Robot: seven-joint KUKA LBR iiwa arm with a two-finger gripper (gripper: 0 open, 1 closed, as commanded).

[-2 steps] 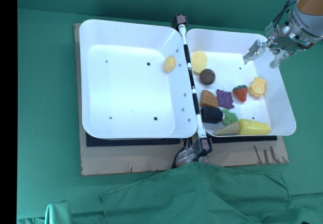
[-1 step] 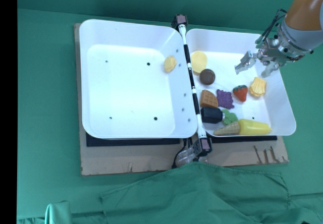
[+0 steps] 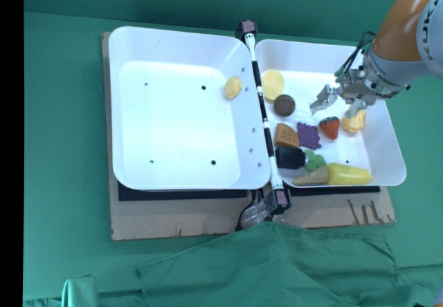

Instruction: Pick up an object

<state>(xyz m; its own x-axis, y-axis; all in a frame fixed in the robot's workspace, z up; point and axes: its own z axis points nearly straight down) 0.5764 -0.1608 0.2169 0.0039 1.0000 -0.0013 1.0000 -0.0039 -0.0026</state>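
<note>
Pick not done: end effector spread open, holding nothing, above right bin near strawberry (toys all lying loose); descent, closing, lift remain.

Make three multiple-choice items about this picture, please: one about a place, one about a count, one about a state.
1. Where does the strawberry lie?
A. in the left bin
B. in the right bin
C. on the green cloth

2. How many things lie in the left bin?
A. one
B. three
C. five

3. How do the fingers of the gripper stand?
A. closed on the strawberry
B. closed on the waffle
C. spread, holding nothing

Answers:
1 B: it lies on the floor of the right bin, under the gripper.
2 A: only one yellow piece lies there, near the right wall.
3 C: the fingers stand apart with nothing between them.
</note>
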